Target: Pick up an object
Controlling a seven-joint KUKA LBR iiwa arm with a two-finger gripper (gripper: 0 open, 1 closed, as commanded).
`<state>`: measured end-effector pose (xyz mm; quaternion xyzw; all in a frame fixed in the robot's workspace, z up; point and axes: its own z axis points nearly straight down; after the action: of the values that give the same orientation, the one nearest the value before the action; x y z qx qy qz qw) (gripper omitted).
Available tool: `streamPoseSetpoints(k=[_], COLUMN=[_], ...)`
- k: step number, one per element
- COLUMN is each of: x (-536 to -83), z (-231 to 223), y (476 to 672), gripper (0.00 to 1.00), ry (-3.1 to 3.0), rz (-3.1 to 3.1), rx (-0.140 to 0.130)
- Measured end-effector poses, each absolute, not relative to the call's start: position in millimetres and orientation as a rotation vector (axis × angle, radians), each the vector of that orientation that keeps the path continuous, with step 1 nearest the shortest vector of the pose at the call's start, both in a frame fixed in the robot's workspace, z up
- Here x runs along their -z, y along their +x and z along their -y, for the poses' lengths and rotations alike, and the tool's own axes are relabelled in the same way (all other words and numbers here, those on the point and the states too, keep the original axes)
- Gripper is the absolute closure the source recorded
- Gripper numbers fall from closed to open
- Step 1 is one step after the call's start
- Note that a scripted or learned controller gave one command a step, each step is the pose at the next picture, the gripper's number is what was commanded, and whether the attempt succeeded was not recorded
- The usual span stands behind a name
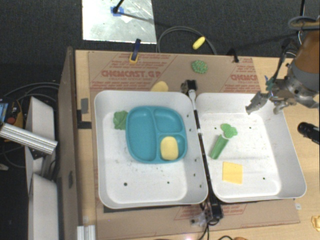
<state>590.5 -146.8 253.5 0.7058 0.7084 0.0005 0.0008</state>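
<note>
In the right bin (287,156) lie a small green floret-shaped piece (228,130), a green cylinder (218,147) just below it, and a flat yellow square (232,172) near the front. My gripper (266,104) hangs over the bin's back right part, up and to the right of the green pieces. Its fingers are spread open with nothing between them. The left bin (107,184) holds a blue divided tray (147,134) with a yellow oval piece (169,147) in its front right compartment. A green leafy piece (120,119) lies against the tray's left edge.
Behind the bins, on the cardboard, lie a pale yellow piece (160,87), a green round piece (200,66) and a yellow piece (199,43). A black divider (198,134) runs between the bins. A silver sheet (117,14) lies at the back left.
</note>
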Motion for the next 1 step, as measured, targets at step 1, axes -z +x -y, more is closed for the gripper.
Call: streamPoseSetpoints(k=[1], x=[-178.3], z=[114.4], y=[584.9], gripper=[0.00], ry=[2.216], rz=[-2.232], rx=[0.001])
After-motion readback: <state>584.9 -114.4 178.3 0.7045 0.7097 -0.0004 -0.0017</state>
